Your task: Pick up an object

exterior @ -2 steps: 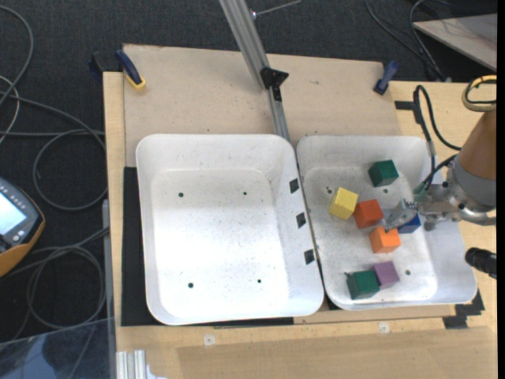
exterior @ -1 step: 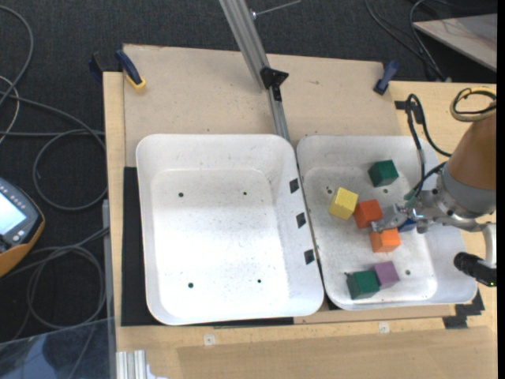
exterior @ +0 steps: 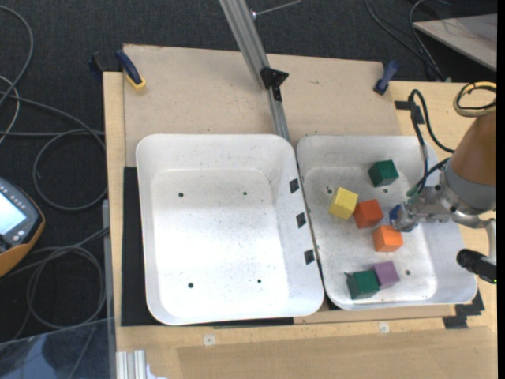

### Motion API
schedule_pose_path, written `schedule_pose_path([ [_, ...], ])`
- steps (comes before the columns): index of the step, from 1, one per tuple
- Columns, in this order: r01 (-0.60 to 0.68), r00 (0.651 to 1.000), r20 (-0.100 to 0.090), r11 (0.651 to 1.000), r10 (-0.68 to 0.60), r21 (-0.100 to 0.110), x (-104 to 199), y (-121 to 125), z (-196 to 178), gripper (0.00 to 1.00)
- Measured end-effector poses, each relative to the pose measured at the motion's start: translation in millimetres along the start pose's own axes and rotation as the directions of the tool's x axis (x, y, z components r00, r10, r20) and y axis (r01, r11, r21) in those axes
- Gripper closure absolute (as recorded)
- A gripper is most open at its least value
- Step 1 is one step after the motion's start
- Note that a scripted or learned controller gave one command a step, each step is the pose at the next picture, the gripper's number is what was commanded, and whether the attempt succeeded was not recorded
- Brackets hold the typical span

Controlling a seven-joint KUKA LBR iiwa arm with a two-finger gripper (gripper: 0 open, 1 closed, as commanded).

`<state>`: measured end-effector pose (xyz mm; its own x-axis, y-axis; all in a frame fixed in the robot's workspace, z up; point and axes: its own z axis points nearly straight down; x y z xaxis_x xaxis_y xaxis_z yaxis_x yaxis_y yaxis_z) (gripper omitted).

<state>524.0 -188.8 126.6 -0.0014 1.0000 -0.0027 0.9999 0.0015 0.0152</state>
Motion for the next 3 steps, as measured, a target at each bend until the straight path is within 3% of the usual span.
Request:
schedule_pose_path([
  [2, 0.001, 1.0, 0.0, 1.0, -0.001, 0.007, -1.4, -1.2, -116.5, 1.0],
  [3, 0.0, 1.0, -0.002, 1.0, 0.0, 0.016, -1.3, -0.8, -109.3, 1.0],
])
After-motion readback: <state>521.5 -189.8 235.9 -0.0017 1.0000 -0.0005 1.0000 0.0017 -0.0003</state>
